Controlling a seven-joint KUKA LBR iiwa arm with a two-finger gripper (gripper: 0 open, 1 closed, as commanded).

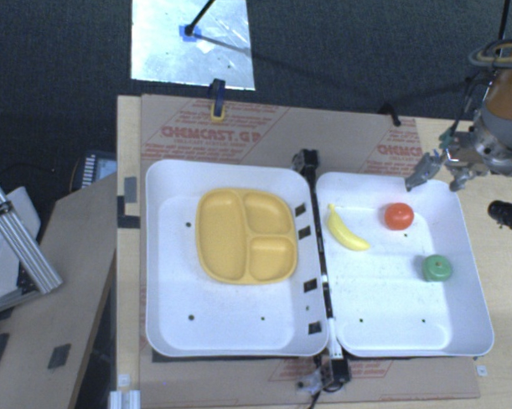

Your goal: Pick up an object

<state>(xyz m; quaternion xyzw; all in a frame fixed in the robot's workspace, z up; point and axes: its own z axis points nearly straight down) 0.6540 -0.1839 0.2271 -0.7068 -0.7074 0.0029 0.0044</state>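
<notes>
In the right bin (453, 328) lie a yellow banana (346, 229) at the upper left, an orange-red tomato (398, 215) to its right, and a green round fruit (437, 267) further down by the right wall. My gripper (440, 173) hovers over the bin's far right corner, up and to the right of the tomato. Its two fingers are spread apart with nothing between them.
The left bin (164, 314) holds a yellow plate (245, 235) with three compartments. A black hinge strip (315, 252) runs between the two bins. Brown cardboard (267, 133) lies under both bins, with a yellow clamp (217, 106) at its far edge.
</notes>
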